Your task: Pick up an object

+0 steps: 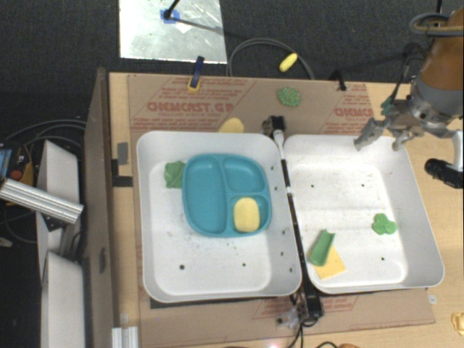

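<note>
I see the claw [382,133] open, fingers spread and gripping nothing, above the right bin's [413,194] far right corner. Inside that bin, a green wedge [321,246] lies on a yellow piece [331,267] near its front edge; a green clump [383,225] sits toward its right wall.

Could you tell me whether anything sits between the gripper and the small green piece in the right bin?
Nothing visible does. The gripper hangs open over the right bin's far right corner, and the small green piece lies nearer the camera on bare white floor. The green block on the yellow wedge lies off to the side.
</note>
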Tool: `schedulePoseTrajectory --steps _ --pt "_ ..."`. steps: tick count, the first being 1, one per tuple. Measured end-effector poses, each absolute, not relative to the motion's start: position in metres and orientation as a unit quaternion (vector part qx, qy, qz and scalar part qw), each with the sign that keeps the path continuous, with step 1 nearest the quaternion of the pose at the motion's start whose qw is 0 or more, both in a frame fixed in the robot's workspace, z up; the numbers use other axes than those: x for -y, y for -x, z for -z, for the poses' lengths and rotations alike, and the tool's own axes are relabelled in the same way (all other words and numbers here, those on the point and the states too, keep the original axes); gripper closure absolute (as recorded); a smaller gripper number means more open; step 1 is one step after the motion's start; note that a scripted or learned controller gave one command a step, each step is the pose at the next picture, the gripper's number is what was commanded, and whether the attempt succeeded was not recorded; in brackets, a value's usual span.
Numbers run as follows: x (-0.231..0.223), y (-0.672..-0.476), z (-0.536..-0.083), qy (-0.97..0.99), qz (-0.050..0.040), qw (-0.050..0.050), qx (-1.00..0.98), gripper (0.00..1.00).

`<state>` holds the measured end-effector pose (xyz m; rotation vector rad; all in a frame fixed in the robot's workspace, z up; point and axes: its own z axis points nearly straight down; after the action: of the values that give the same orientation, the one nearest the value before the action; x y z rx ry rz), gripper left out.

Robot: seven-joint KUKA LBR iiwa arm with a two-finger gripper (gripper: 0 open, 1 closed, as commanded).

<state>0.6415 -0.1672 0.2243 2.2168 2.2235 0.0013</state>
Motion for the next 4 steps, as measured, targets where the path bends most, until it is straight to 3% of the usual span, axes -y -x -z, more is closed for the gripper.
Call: schedulePoseTrajectory --steps 1,2,3,4 --pt "0.209 -0.57 -0.078 -0.709 0.002 -0.003 -0.705 0.0" --pt "0.184 -0.56 -0.307 -0.705 -0.0051 0.009 -0.709 0.0" --pt "0.116 -0.558 -0.253 -0.704 -0.0005 -0.001 -0.71 0.0" --pt "0.172 -0.552 -0.254 -0.708 0.0 0.002 -0.706 0.0"
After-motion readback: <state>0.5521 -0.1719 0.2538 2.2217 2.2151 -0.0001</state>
